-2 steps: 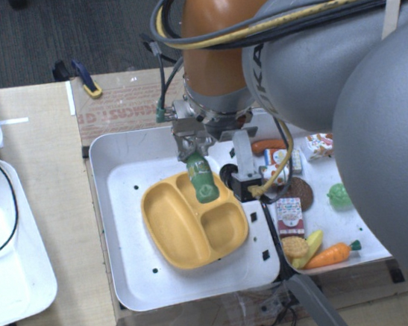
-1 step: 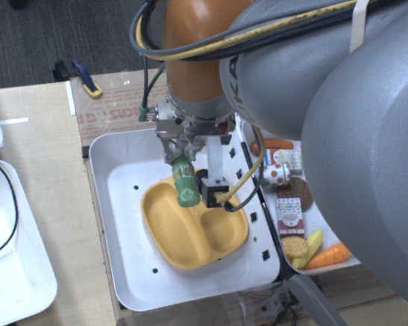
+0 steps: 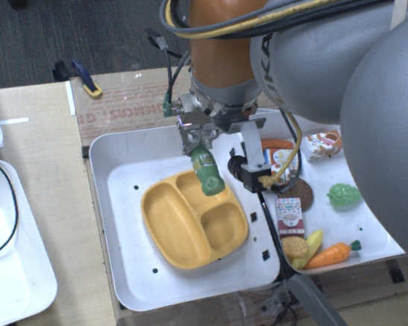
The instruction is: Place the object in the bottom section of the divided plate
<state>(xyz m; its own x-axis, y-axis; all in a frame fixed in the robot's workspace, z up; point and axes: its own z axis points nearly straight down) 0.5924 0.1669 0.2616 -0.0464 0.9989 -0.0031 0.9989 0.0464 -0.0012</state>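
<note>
A small green bottle with a pale label hangs roughly upright over the upper right rim of a yellow divided plate. The plate (one long section on the left, two smaller ones on the right) lies flat and tilted askew.

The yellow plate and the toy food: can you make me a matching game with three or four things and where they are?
Things:
1. green bottle
2. yellow divided plate
3. carrot
4. green vegetable

Places:
A. near the front edge of the right bin
B. in the left bin
C. over the plate's top right rim, under the gripper
D. right bin, beside the grey arm

Pairs: 1-C, 2-B, 3-A, 4-D
</note>
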